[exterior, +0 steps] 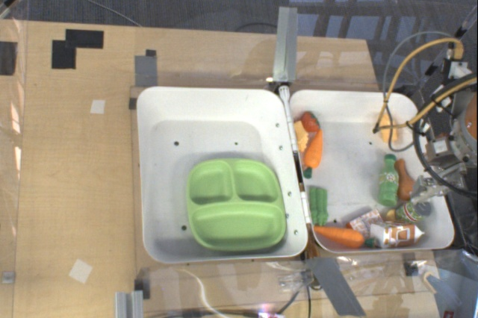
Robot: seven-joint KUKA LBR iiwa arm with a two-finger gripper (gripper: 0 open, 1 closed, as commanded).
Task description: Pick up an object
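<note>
Bottle (388,180), small, green and lying in the right bin (351,111), looks light, rigid and slick; its round body suggests gripping across the middle. It sits just left of the gripper (427,193), touching a brown piece (404,179). Whether the jaws are spread, I cannot tell. Farther left lie carrots (314,148) and the left bin's green tray (236,203).

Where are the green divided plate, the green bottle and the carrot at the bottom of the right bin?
Green divided plastic plate (236,204): camera view, on its central ridge.
Green plastic bottle (388,188): camera view, on its body.
Orange toy carrot (340,236): camera view, on its middle.
</note>
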